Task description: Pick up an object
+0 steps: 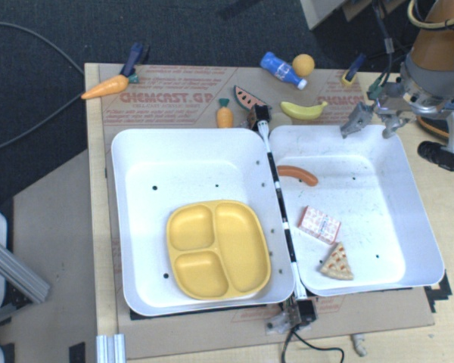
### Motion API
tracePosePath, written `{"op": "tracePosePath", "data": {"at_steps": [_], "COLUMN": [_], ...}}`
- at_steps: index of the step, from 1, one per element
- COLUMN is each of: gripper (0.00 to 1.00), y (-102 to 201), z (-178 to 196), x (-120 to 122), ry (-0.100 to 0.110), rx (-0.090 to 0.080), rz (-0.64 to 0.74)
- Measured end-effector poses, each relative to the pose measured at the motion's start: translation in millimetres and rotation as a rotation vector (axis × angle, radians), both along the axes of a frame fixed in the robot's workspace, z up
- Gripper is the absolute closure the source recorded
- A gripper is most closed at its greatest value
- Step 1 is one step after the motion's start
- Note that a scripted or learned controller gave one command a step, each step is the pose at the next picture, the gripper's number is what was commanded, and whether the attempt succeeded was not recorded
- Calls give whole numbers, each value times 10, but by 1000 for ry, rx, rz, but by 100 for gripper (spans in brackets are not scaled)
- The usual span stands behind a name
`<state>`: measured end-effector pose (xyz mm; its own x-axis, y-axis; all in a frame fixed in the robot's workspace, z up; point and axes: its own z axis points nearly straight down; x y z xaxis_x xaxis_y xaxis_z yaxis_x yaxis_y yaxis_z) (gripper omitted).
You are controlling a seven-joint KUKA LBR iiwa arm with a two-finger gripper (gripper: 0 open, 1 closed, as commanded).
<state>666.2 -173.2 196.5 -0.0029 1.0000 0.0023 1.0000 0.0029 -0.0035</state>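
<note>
Nearest the camera, a toy pizza slice (337,264) is seen lying flat in the near part of the right bin (408,203), with a small pink-and-white checked block (319,224) just beyond it and a toy sausage (296,175) farther still, close to the divide between the bins. These three are kept well apart from one another, so each could be approached from above without its neighbours being touched; any of them may serve as the object to be picked. The left bin (136,165) is occupied by a yellow three-compartment tray (218,248), set in its near half. Outside the bins, on the far strip of the bench, a banana (303,110), a blue bottle (281,69), an orange ball (303,63), a watermelon slice (246,97) and two toy carrots (106,88) are scattered beyond the working area. The gripper (372,121) is held over the far rim of the right bin, its two fingers spread apart with nothing between them, well clear of every object. The arm above the wrist is cut off at the frame's right edge, and the checked block's nature cannot be made out with confidence; it is possibly a toy wafer
</note>
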Motion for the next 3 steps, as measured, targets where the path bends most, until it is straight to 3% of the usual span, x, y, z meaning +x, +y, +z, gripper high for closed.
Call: {"op": "tracePosePath", "data": {"at_steps": [1, 2, 3], "gripper": [0, 0, 100], "y": [720, 794, 807], "z": [-791, -1055, -945], "x": [-249, -231, -215], "ry": [-2, -15, -20], "rx": [-1, -3, -1], "rz": [-1, -3, -2]}}
